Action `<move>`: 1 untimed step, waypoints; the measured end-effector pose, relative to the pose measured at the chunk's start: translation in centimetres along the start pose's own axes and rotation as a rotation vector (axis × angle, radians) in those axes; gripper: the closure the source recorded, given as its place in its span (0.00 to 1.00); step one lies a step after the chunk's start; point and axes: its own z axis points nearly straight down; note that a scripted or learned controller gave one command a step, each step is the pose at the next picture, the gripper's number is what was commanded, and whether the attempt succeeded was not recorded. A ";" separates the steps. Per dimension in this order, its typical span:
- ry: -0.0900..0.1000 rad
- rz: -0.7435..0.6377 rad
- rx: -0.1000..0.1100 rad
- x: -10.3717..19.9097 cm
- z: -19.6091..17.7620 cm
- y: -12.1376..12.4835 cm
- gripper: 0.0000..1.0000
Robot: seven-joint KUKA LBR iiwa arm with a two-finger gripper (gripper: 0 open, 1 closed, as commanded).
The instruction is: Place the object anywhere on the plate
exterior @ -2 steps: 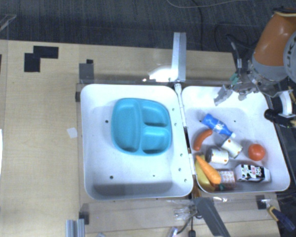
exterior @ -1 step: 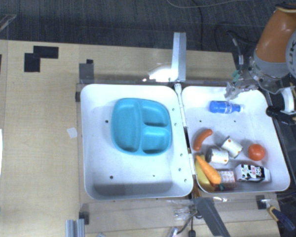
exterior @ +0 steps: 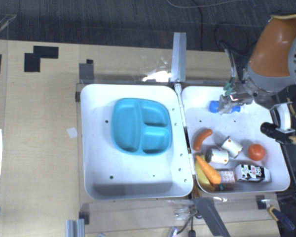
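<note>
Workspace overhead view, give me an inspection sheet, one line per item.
Surface: bench bearing two white bins, left bin and right bin.
Job's things: blue plate in left bin, three compartments, nothing on it.
Clutter: in right bin, sausage, carrot, tomato, blue object, small white items.
Claw: claw over right bin's far edge, beside the blue object.
Cables: thin cable on dark floor beyond bench.
Surroundings: black markers on the bench.

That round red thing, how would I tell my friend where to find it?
Look in the right-hand white bin, the one full of toy food. Go to its right side, just above the black-and-white patterned packet. The red ball-shaped tomato sits there, the only round red thing; the sausage nearby is long and curved.
</note>
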 end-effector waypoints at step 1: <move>-0.001 -0.099 -0.001 -0.3 -4.9 -0.3 1.00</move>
